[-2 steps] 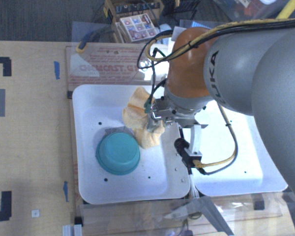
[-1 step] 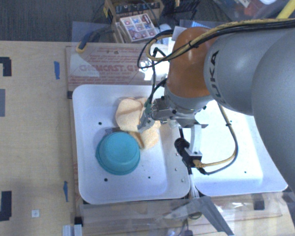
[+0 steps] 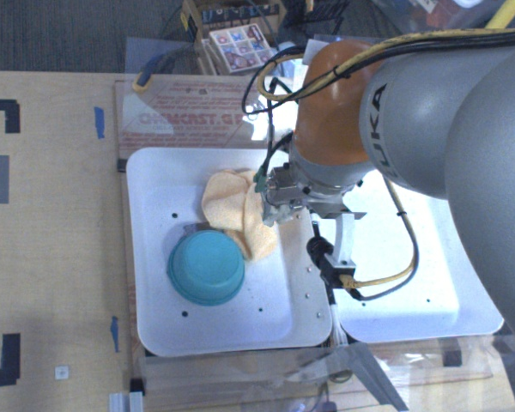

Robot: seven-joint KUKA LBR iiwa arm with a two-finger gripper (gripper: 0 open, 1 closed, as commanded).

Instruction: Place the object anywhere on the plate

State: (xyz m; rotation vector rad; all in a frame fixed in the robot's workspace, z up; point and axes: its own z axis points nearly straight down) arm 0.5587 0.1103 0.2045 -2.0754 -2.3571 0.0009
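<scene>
On the pale wooden desk [image 3: 51, 256], the left bin [image 3: 154, 178] holds a yellow cloth [image 3: 227, 204] at 1 o'clock from a blue plate [image 3: 206, 269], overlapping its rim; the claw [image 3: 275, 200] sits at the cloth's edge, grip seemingly unclear, so placement looks unfinished.

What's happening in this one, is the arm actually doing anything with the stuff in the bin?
The grey arm reaches in from the right, with its claw down over the left bin. It sits right at the edge of a crumpled yellow cloth. A teal upturned dish lies beside the cloth and touches it. Whether the claw has hold of the cloth cannot be told from this angle. Nothing rests on the teal dish so far.
</scene>
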